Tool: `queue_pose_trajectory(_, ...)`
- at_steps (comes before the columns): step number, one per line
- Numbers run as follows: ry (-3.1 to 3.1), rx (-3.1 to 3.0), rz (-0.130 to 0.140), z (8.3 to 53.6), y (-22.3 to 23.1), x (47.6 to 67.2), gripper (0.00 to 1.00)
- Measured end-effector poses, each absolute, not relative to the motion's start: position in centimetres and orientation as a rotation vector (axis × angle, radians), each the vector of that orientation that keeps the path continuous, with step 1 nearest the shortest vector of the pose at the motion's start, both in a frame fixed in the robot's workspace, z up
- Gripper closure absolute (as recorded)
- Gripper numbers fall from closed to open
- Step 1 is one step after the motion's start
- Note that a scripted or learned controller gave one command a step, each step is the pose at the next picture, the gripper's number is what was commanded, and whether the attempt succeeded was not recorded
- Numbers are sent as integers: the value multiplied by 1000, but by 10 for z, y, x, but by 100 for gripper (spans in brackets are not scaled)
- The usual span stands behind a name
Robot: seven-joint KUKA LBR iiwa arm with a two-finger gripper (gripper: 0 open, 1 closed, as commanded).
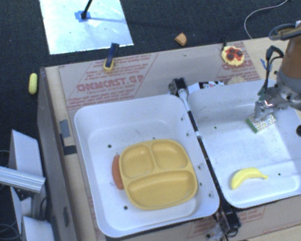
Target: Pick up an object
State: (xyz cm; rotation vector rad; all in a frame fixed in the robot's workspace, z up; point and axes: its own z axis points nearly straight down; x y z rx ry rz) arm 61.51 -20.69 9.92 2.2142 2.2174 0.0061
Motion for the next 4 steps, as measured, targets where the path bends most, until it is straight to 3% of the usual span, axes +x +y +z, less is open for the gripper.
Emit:
queue_pose_trajectory(1,2222,2217,3,114,-206,614,100)
queue_pose_trajectory(2,2219,2208,10,93,-207,629,100)
queue_pose_trajectory(3,2219,2216,3,193,-207,586,100)
queue_pose_trajectory(4,2220,2218,2,192,-206,586,0)
